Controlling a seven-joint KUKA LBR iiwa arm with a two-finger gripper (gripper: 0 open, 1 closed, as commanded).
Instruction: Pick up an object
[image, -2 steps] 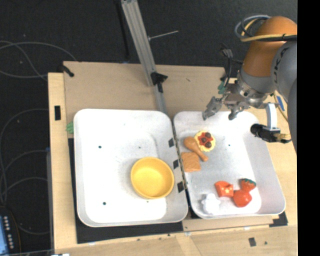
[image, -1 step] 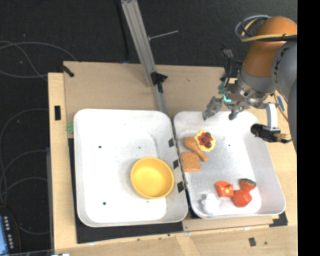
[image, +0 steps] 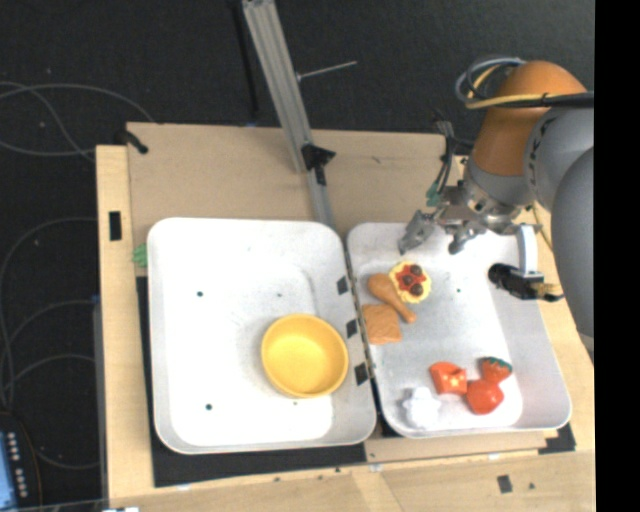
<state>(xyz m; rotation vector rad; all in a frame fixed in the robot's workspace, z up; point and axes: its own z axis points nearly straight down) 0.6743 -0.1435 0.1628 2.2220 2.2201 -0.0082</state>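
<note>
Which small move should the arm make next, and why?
Probably lower the pincer a little toward the tart. It hangs open above the far end of the right bin with nothing between its fingers, and the tart lies closest below it, beside the drumstick.

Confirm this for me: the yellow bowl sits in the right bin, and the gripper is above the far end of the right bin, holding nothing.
One thing is wrong: the yellow bowl sits in the left bin, not the right bin. The camera view shows it near that bin's near right corner. The rest stands: the gripper is above the right bin's far end, fingers spread, with nothing between them.
</note>
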